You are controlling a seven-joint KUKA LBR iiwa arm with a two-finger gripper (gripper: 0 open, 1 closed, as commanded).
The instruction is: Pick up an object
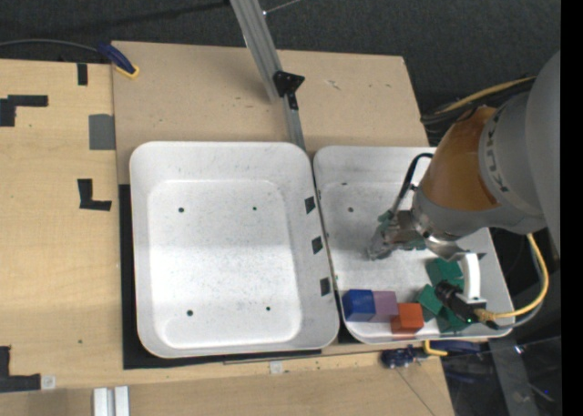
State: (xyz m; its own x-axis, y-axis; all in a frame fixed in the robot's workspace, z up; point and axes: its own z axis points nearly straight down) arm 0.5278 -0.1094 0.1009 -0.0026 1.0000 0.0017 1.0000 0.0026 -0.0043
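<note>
My gripper (pixel 381 246) hangs low over the middle of the right bin (pixel 364 173), reaching in from the right under the orange wrist band. Nothing shows between its fingertips. Along the bin's front edge lie a blue block (pixel 359 303), a purple block (pixel 385 304) and an orange block (pixel 409 317) in a row. Green pieces (pixel 444 271) lie at the front right, partly hidden under the arm. The gripper stands behind the blocks, apart from them.
The left bin (pixel 219 250) sits beside the right one, sharing a raised middle rim. A slanted metal pole (pixel 255 23) crosses the bench behind the bins. Black tape marks lie on the wooden bench at left.
</note>
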